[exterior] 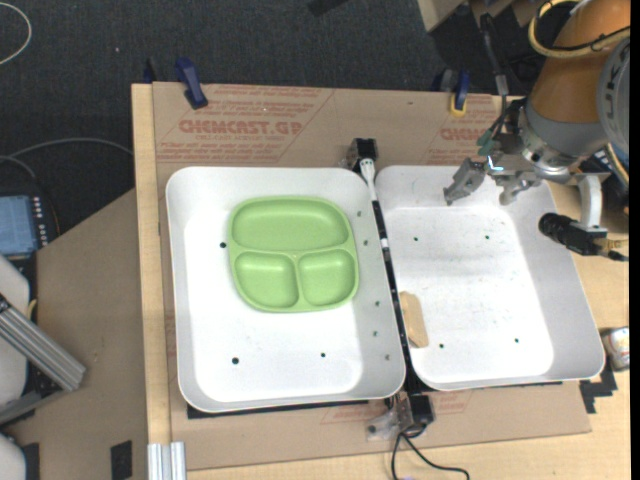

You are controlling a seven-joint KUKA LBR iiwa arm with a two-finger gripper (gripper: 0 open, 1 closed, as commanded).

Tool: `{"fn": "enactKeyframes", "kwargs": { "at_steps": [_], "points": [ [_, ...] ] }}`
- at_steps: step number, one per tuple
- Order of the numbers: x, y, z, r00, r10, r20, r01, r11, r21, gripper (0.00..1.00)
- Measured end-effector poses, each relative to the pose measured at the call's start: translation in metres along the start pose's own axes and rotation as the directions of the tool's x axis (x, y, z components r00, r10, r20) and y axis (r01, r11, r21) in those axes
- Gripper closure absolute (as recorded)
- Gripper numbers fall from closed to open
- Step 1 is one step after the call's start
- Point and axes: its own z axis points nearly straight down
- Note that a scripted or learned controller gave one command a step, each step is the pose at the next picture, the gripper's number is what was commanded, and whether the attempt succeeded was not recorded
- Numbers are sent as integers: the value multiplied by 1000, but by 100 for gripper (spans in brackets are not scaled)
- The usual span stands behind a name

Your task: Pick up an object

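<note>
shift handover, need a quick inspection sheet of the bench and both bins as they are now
surface: cardboard sheet bearing left bin and right bin, side by side
job's things: green plate, three compartments, flat in left bin
clutter: brown scrap at right bin's left edge
grippers: gripper open, over right bin's far edge, holding nothing
cables: black cable at near edge; thin cable on floor, left
surroundings: blue clamps at far edge, dark floor
</note>
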Motion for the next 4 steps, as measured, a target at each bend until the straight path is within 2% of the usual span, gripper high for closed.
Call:
{"fn": "enactKeyframes", "kwargs": {
  "at_steps": [1,2,3,4],
  "points": [
    [-60,-41,-201,1000,5,10,-5,1000,-22,0],
    [-30,-116,-191,1000,0,-2,0,1000,2,0],
    [-16,-157,-359,1000,-2,6,2,1000,-24,0],
    [139,-156,-230,1000,-17,-3,17,1000,13,0]
  ]
}}
